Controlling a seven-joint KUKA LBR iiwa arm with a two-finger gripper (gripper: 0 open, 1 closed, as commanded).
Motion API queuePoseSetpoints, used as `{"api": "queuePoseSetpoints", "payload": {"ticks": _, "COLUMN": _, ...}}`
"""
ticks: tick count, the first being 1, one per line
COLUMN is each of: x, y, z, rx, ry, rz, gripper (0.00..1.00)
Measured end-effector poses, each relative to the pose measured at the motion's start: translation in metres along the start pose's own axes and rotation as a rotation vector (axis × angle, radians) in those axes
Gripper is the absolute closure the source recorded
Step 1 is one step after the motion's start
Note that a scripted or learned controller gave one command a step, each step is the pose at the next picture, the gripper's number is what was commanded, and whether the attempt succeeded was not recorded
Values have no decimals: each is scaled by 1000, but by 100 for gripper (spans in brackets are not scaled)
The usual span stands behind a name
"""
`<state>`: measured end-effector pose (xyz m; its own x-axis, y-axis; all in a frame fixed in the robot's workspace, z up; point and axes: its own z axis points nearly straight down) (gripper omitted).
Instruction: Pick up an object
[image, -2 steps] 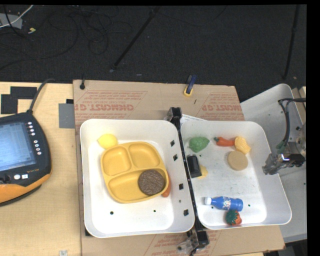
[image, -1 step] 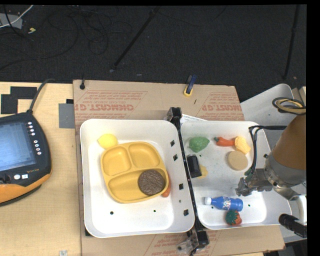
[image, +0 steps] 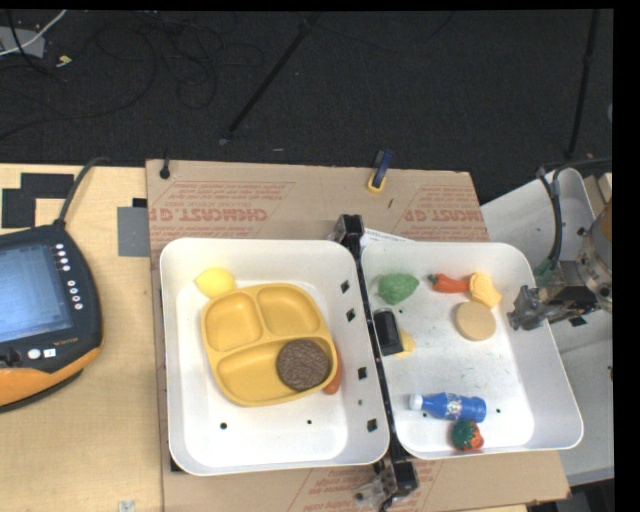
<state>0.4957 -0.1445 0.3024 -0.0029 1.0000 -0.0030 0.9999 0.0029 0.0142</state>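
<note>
Step in hand: approach — no object is picked up yet. The gripper (image: 530, 310) sits at the right bin's (image: 545, 400) outer rim; its opening cannot be judged, and nothing shows in its grasp. Nearest candidate: the tan disc (image: 475, 321), just inboard of the tool. Next move — likely travel inboard over the disc, then descend.

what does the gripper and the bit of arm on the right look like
The gripper is a dark grey and black metal assembly, blocky and compact, beside the right bin's edge. Behind it sits a pale grey, rounded arm housing, with thin dark cables looping along it. A small green spot shows near the wrist. Finer markings are too blurred to read.
</note>
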Motion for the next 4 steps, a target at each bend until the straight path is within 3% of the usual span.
{"api": "queuePoseSetpoints", "payload": {"ticks": 1, "x": 70, "y": -15, "z": -160, "rx": -2, "ry": 3, "rz": -6, "gripper": 100}}
{"api": "queuePoseSetpoints", "payload": {"ticks": 2, "x": 68, "y": -19, "z": -76, "rx": 24, "ry": 4, "rz": 3, "gripper": 100}}
{"api": "queuePoseSetpoints", "payload": {"ticks": 3, "x": 90, "y": -16, "z": -245, "rx": -3, "ry": 2, "rz": 0, "gripper": 100}}
{"api": "queuePoseSetpoints", "payload": {"ticks": 4, "x": 68, "y": -20, "z": -90, "rx": 32, "ry": 4, "rz": 5, "gripper": 100}}
